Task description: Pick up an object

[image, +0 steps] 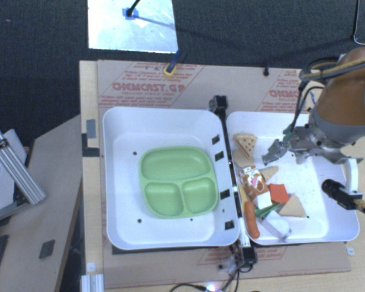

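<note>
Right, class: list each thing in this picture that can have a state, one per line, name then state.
gripper: above the right bin, nothing seen between its fingers
green tray: flat in the left bin, its three compartments bare
left bin: holds the green tray
right bin: holds a pile of toy food by its left wall
carrot: lying flat at the pile's near edge
sandwich wedge: lying flat, apart from the pile
</note>
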`<state>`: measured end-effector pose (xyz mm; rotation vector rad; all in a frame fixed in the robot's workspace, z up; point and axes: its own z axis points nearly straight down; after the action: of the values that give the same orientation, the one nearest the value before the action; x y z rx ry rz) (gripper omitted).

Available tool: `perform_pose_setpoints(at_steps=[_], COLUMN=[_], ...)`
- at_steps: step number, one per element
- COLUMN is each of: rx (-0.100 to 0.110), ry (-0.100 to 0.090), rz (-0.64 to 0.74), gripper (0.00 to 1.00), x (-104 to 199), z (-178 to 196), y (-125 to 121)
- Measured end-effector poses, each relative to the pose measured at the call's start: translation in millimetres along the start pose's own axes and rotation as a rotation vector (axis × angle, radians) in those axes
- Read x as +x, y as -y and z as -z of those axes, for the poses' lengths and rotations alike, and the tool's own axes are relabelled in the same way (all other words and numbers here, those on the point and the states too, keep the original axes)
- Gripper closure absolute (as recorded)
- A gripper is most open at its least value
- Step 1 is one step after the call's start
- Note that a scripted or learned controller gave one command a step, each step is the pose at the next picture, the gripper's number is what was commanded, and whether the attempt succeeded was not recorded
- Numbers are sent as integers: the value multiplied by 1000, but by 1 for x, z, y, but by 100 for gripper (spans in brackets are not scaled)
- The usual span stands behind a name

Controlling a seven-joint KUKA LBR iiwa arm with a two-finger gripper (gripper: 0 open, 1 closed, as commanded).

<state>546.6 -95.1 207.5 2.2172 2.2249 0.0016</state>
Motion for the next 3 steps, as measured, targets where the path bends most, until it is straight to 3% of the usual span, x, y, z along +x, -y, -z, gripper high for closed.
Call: perform_pose_setpoints(at_steps=[1, 2, 3], rx=[5, 0, -14], ry=[-1, -5, -1], rz=[-3, -2, -2], gripper=[0, 0, 0], x=[-3, -1, -2], z=[-45, -101, -103], y=[6, -2, -7])
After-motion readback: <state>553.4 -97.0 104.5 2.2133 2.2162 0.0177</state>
